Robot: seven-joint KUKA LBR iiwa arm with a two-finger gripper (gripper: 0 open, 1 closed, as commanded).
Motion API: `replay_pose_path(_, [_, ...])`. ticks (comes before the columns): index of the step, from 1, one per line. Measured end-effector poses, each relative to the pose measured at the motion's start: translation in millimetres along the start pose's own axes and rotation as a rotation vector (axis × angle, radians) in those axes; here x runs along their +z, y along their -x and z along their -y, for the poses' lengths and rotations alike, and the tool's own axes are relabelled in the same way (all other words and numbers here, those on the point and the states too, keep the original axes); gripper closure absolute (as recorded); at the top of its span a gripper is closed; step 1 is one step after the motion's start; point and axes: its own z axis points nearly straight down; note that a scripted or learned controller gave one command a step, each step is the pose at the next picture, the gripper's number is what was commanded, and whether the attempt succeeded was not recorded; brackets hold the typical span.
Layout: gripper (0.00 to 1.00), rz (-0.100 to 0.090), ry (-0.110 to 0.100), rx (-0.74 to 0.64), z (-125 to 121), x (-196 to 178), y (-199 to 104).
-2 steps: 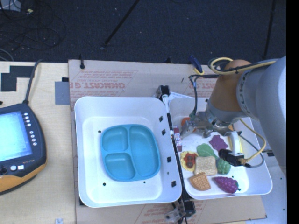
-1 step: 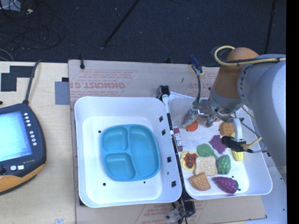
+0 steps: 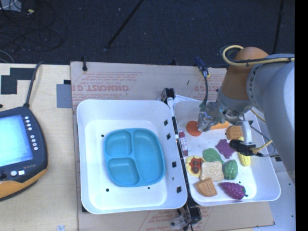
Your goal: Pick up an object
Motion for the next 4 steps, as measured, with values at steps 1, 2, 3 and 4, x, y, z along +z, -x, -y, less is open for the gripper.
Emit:
replay_pose_path(1, [0.0, 0.0, -0.001, -0.001, 0, 1, 0])
replay_pose_path(2, [0.0, -0.001, 0.002, 0.003, 0, 11, -28])
replay_pose_path(3, [1.0, 0.0, 0.0, 0.002, 0, 0, -27])
replay_pose_path(4, [0.0, 0.0, -0.001, 0.002, 0, 0, -27])
